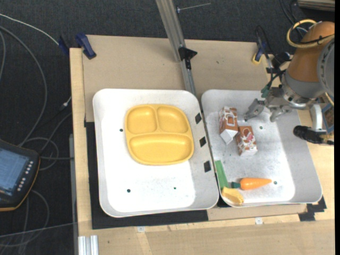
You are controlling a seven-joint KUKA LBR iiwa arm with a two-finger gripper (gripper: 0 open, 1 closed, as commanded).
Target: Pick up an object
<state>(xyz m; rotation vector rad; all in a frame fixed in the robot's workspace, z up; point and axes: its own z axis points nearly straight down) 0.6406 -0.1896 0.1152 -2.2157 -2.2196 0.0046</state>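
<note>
White plastic forms the right-hand bin (297, 166), taken here as landmark. Inside it, two red-and-white cartons (237, 132) are seen near its middle, an orange carrot (254, 183) toward its front. The hand (267, 109) is held spread apart above its back, clamping nothing. A descent could be misjudged, landing between cartons.

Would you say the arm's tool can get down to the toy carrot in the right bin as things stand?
Probably yes. The carrot lies alone near the right bin's front edge, with bare floor around it. The tool hangs above the far end; the two small cartons sit off to the side.
</note>
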